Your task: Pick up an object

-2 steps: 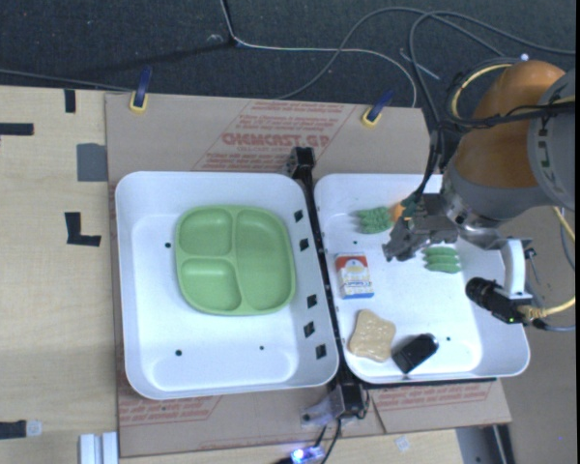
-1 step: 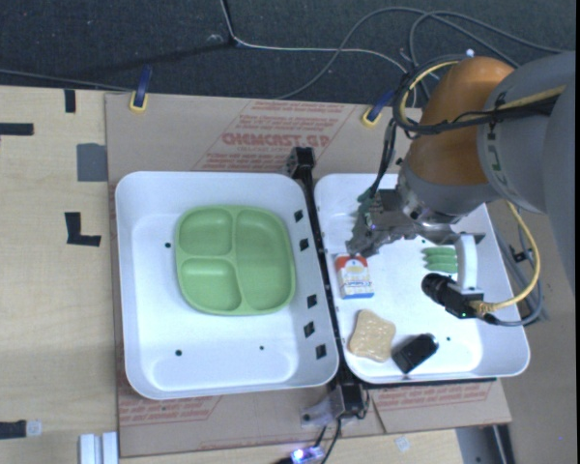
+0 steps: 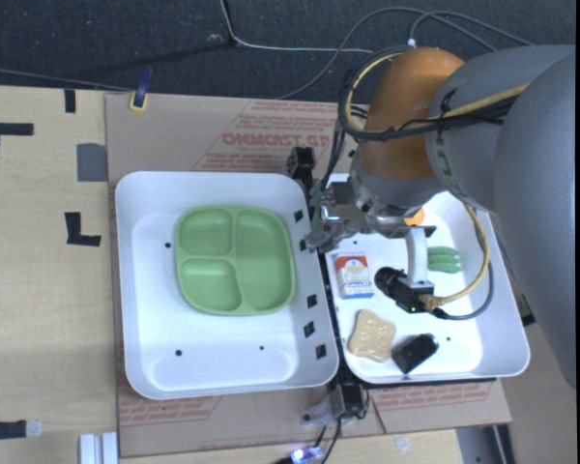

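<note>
Arm (image 3: 522, 162) hung over the right bin (image 3: 483, 341), wrist above the bin's 11 o'clock corner. Claw (image 3: 353, 222) sat tucked under the wrist, close to the wall btw the two bins. Wide or narrow: couldn't tell from this angle. Nothing seen held.

Likely target (judgement only): small red-and-white packet (image 3: 352, 274), lying flat just at 6 o'clock of the claw, near the right bin's 9 o'clock wall. It was the nearest thing and had clear floor around it.

How to do it well, est.:
- Come straight down and centre over the packet before closing.
- Packet looked thin and flat, so go low, almost to the bin floor, or the claw prob. closes on air.
- The wall at the packet's 9 o'clock was close. A squeeze along the 12–6 line may foul less than one across it.
- Lift slowly, as a flat packet could slip out.

Other things in the right bin:
- Tan cracker-like piece (image 3: 371, 336) at 6 o'clock of the packet, near but apart.
- Black block (image 3: 414, 353) at 4 o'clock of the cracker. Touching or not: couldn't tell.
- Green thing (image 3: 443, 259) at 3 o'clock of the packet, partly hidden by robot hardware.
- Small orange bit (image 3: 416, 217) at the arm's edge.

Left bin (image 3: 145, 288) held a green divided plate (image 3: 236, 261) near its middle, well apart from the claw and no obstacle.
</note>
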`<state>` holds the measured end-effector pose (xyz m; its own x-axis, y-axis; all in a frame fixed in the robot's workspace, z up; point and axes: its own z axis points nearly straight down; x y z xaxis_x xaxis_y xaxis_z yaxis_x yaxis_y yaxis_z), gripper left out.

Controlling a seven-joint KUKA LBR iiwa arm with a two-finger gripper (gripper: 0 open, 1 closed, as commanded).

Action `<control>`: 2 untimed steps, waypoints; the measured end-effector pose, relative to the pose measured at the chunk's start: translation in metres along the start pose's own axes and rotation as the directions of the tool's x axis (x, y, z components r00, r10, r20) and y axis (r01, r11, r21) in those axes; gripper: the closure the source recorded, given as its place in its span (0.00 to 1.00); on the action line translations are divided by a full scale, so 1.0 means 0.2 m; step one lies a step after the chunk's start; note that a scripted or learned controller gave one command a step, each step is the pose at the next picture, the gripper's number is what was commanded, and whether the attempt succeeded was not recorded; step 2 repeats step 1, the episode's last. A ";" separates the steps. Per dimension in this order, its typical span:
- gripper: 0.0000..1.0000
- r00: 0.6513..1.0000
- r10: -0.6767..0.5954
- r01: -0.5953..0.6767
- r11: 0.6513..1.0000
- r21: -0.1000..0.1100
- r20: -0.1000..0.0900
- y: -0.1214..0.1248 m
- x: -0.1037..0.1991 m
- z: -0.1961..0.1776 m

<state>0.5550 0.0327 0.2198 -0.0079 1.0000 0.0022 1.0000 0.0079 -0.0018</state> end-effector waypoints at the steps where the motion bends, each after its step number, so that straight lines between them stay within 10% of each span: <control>1: 1.00 1.000 0.001 -0.001 1.000 0.000 0.001 0.06 0.26 0.05; 2: 1.00 1.000 0.001 -0.001 1.000 0.000 0.001 0.06 0.26 0.05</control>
